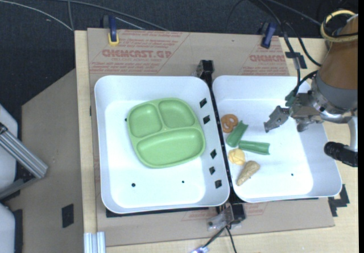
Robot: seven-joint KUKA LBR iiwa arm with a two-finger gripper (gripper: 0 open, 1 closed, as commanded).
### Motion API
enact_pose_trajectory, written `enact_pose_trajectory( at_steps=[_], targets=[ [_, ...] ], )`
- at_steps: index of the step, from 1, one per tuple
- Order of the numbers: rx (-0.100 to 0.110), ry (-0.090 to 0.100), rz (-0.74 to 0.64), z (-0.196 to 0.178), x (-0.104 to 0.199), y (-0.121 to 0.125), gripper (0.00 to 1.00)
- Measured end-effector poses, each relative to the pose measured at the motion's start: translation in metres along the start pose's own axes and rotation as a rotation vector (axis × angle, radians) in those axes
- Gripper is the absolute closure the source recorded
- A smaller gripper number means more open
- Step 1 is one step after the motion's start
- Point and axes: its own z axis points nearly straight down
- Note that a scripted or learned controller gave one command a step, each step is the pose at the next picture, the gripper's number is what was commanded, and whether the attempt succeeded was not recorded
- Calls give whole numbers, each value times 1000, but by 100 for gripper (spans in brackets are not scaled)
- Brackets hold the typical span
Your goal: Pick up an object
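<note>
Camera view showed the bench (62, 132) bearing two white bins, and every place below is given against the right bin (318, 181). To its left, touching along the shared wall, sat the left bin (111, 132), with a green divided plate (166, 132) lying flat in its middle. From beyond the right bin's far-right edge the arm (341, 70) reached in, and its gripper (280, 119) hung over the bin's upper middle, fingers pointing toward the bin's left side; nothing lay between them, and whether they were spread or pressed together I cannot tell. The candidate objects clustered along the right bin's left wall: two green pieces, one tilted (237, 133) and one lying across (254, 146), with a tan piece (248, 172) below them toward the near edge, a small yellow piece (237, 157) between, and an orange ring (229, 122) at the top of the group. The step in hand looked like the approach, with no grasp yet made. Next, by my judgement, the gripper would need to travel left and down onto one piece, most likely the nearer green one, and close cleanly without nudging its neighbours.
</note>
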Motion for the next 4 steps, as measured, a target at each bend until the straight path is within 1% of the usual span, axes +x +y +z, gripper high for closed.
enact_pose_trajectory(
  at_steps=[1,2,3,4],
  targets=[
    [-13,-2,-3,-7,0,3,0],
    [-9,-1,-2,36,1,6,0],
    [-8,-1,-3,96,4,13,0],
    [-15,-2,-1,129,4,15,0]
  ],
)
